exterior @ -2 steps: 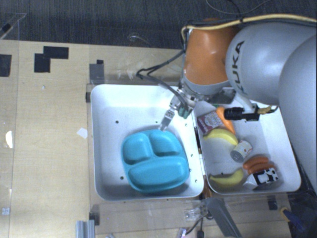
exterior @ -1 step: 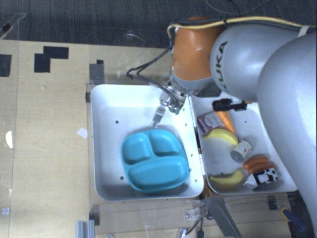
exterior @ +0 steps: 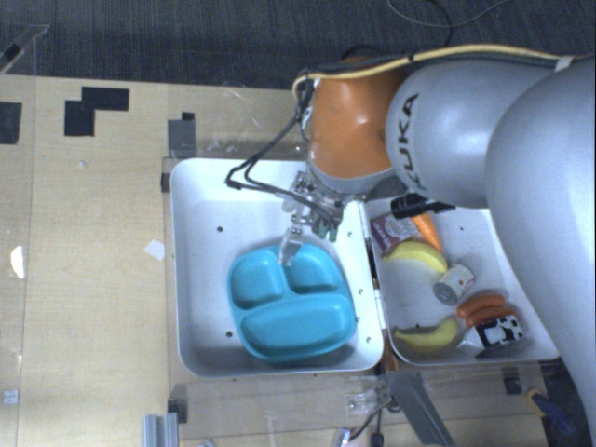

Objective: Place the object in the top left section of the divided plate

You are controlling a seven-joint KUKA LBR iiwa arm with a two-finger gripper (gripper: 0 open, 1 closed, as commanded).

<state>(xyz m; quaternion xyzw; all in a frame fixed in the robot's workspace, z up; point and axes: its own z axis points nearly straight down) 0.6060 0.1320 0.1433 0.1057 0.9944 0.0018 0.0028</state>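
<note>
A blue divided plate (exterior: pixel 296 329) lies in the left white bin (exterior: pixel 200 250), with two small sections at the back and one large section at the front. My gripper (exterior: pixel 291 247) hangs over the plate's back rim, right about where the ridge between the top left section (exterior: pixel 255 279) and the top right section (exterior: pixel 318 270) begins. Its tip is small and pale against the plate, and I cannot make out any object in it. The orange band of the wrist (exterior: pixel 349 128) sits just above and behind.
The right bin (exterior: pixel 535 347) holds two bananas (exterior: pixel 416 255) (exterior: pixel 428 336), a carrot (exterior: pixel 426 225), a small silver can (exterior: pixel 453 284), a red sausage-like piece (exterior: pixel 480 306) and a black-and-white item (exterior: pixel 501 331). The grey arm covers the bin's far right side. A black cable (exterior: pixel 251 166) loops over the left bin's back.
</note>
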